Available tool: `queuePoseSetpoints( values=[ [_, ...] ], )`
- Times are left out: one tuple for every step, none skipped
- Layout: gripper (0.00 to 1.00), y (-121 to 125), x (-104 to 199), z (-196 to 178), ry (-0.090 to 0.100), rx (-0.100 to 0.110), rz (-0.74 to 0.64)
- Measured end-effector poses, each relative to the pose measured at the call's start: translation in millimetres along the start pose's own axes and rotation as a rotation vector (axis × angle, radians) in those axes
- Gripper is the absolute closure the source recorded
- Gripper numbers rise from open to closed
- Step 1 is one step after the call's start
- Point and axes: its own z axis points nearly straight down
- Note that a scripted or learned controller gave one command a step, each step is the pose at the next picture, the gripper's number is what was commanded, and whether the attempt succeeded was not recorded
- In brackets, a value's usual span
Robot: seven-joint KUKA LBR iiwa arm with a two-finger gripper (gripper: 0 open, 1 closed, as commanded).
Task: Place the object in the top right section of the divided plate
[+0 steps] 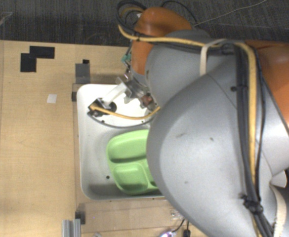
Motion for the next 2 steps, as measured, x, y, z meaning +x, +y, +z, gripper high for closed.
queuePoseSetpoints(
  values=[
    [0.0, 55.3, -9.8, -127.8, 0.002, -0.001, -0.303],
    [0.0, -40.3, -1.6, 4.3, -0.001, 0.002, -0.018]
  ],
)
